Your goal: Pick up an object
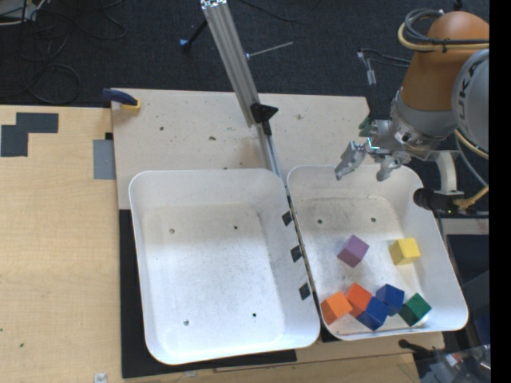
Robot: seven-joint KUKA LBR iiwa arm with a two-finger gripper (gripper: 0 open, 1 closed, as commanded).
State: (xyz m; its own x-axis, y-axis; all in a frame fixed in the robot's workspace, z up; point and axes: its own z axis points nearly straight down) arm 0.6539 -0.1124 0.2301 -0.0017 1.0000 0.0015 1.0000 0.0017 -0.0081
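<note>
At the upper right of the frame, the gripper [368,166] hangs over the far rim of the right bin [447,290], its two fingers spread apart with nothing between them. The grey arm [443,70] with its orange band reaches in from the right edge above it.

Lower in that bin lie the blocks. A purple cube [353,250] sits near the middle, tilted, and a yellow cube [405,250] lies to its right, close to the bin's right wall. Toward the lower edge a cluster crowds together: an orange cube [336,306], a red-orange cube [358,297], two blue cubes [382,306] and a green cube [415,309] at the right end. All of them are well apart from the gripper.

The left bin [160,214] fills the centre-left of the frame, and a slanted metal rail [231,50] runs from the top down to the seam between the bins.
</note>
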